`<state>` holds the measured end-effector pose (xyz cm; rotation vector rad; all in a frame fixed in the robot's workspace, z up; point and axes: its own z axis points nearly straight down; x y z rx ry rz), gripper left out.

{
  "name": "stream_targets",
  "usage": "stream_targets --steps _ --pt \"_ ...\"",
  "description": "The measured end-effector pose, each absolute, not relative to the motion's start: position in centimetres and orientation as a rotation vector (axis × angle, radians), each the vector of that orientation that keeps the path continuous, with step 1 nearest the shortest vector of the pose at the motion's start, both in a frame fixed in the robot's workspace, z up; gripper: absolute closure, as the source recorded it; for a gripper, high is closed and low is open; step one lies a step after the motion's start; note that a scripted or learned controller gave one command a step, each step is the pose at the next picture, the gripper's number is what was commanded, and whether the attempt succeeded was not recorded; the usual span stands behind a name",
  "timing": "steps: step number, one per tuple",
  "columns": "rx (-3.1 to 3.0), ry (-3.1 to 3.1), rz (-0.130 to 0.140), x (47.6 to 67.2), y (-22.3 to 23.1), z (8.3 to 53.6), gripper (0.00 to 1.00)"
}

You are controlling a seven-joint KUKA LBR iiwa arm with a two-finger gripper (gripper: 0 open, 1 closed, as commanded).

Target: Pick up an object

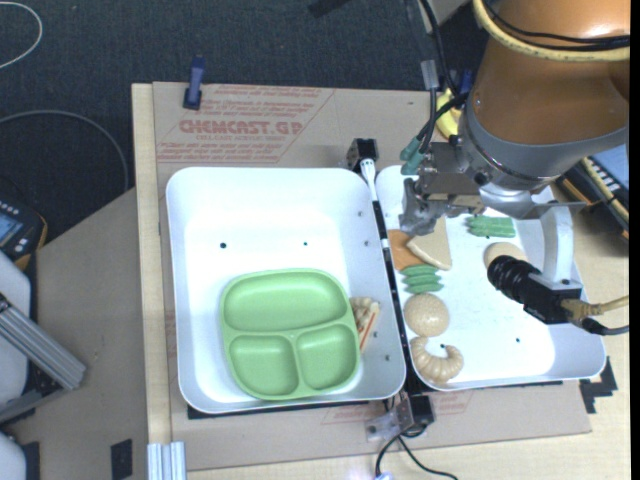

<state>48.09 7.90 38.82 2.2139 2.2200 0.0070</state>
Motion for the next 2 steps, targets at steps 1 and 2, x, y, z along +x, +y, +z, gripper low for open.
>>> stream_targets --steps 1,2 --pt "2.212 2.219 0.009 48.1 7.9 39.8 1.00" --pt "2.210 2.218 0.011 48.2 7.9 40.9 1.00"
